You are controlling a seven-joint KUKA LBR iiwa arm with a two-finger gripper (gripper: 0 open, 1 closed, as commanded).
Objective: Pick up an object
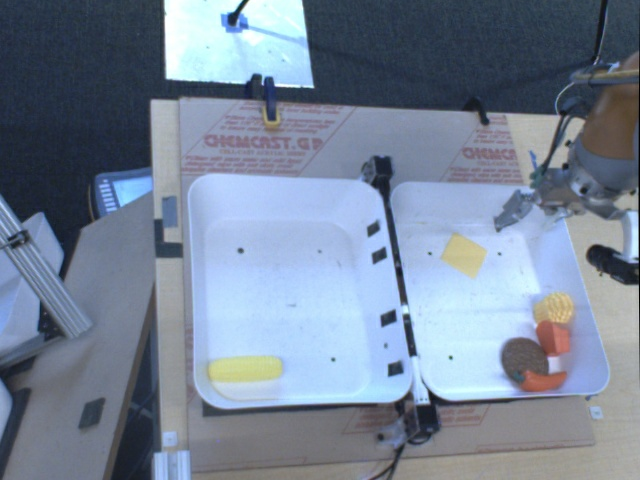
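Note:
In the right bin [440, 373] a flat yellow square slice [464, 255] lies near the middle. A cluster sits in that bin's near right corner: a bumpy yellow piece [555, 308], a red-orange block [553, 337], a round brown disc [520, 357] and an orange carrot-like piece [545, 379]. A long yellow corn-like piece [245, 369] rests at the front of the left bin [215, 208]. My gripper [514, 213] hangs over the right bin's far right part, up and to the right of the yellow slice, apart from every object.
The grey arm with its orange band [610, 118] comes in from the upper right. A black divider with clips [390, 268] runs between the bins. A yellow-handled clamp [268, 103] sits at the board's far edge. The bench's wooden surface borders the left side.

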